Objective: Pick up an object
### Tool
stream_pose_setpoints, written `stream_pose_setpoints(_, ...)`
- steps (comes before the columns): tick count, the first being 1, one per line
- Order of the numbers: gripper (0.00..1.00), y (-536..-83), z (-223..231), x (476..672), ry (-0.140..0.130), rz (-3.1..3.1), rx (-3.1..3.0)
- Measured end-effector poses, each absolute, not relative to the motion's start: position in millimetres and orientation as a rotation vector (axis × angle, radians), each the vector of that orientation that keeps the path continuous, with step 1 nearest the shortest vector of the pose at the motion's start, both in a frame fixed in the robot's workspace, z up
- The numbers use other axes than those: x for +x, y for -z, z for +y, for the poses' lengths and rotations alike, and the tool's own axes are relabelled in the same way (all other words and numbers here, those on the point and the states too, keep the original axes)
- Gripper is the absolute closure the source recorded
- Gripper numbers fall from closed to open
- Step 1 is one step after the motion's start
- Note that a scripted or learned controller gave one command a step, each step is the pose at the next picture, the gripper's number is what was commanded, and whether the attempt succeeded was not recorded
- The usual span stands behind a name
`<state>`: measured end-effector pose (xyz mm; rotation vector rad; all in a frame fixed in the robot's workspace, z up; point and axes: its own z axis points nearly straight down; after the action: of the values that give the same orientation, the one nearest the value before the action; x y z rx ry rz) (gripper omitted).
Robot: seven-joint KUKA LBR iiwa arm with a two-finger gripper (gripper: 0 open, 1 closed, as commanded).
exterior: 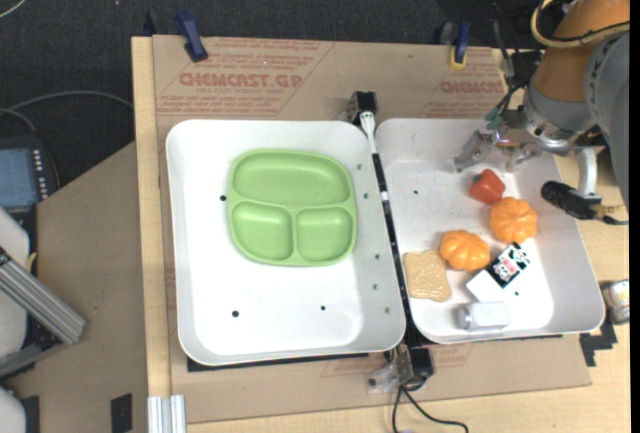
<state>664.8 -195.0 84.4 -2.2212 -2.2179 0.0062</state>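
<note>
At the upper right of the frame the arm [580, 61] is cut off by the edge, and its end effector [494, 149] hangs over the right bin [430, 146], just above a red piece [487, 186]. Its fingers look spread with nothing between them, though they are small and blurred. Below the red piece lie two orange pumpkins [513, 218] [465, 249], a tan slab [427, 275], a black-and-white box [510, 264] and a grey block [483, 316] that is hard to identify. The left bin [200, 251] holds a green tray [292, 206].
</note>
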Motion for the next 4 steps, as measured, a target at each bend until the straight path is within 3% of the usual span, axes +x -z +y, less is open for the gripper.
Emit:
stream_pose_setpoints(1,0.00,-86,-220,592.8,0.011,-2.214,-2.215)
stream_pose_setpoints(2,0.00,-86,-219,540.7,0.009,-2.219,-2.213)
stream_pose_setpoints(3,0.00,-84,-218,608.1,0.010,-2.223,-2.209)
stream_pose_setpoints(4,0.00,-84,-217,658.1,0.008,-2.216,-2.205)
